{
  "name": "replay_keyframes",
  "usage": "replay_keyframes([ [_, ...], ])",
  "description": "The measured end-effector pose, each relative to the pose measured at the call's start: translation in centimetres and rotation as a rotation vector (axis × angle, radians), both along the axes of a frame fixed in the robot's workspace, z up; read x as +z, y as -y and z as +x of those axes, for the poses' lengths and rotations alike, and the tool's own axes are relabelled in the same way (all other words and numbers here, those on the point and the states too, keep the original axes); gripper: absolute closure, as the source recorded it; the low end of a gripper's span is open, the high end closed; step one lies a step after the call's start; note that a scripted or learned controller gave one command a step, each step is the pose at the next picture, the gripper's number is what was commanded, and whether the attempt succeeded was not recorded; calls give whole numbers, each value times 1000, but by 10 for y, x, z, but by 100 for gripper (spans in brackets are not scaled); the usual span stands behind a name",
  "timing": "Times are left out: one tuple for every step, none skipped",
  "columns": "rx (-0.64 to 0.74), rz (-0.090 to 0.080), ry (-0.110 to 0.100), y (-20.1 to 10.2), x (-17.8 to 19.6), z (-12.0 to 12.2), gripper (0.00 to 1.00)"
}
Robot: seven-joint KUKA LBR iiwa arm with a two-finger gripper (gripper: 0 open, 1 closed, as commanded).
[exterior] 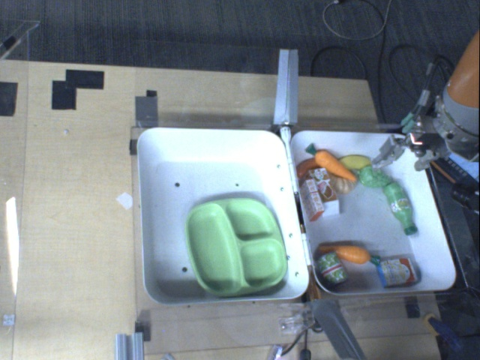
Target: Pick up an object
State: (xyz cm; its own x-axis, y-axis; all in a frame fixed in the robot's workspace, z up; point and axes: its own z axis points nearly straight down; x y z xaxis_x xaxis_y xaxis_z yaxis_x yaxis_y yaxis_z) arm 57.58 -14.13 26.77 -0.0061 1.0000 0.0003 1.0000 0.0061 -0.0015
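The right bin [435, 223] holds several items. A carrot [334, 166] and a yellow piece [355, 160] lie at its far side, with a green bottle [397, 202] stretching toward the right wall. A red and white packet [314, 196] lies by the divider. At the near side sit a small green can [331, 269], an orange piece [353, 254] and a can with a blue label [394, 271]. My gripper [403, 156] hangs over the bin's far right corner, just beyond the bottle's top. It is open, and nothing sits between its fingers [388, 153].
A green divided plate [236, 244] lies in the left bin [165, 201]. A metal post [286, 88] stands behind the divider between the bins. Black cables [360, 21] trail on the floor at the back right.
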Motion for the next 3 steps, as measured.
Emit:
replay_keyframes([
  [-170, -2, 3, 31, 109, 13, 0],
  [106, -1, 2, 32, 77, 13, 0],
  [192, 1, 0, 13, -97, 39, 0],
])
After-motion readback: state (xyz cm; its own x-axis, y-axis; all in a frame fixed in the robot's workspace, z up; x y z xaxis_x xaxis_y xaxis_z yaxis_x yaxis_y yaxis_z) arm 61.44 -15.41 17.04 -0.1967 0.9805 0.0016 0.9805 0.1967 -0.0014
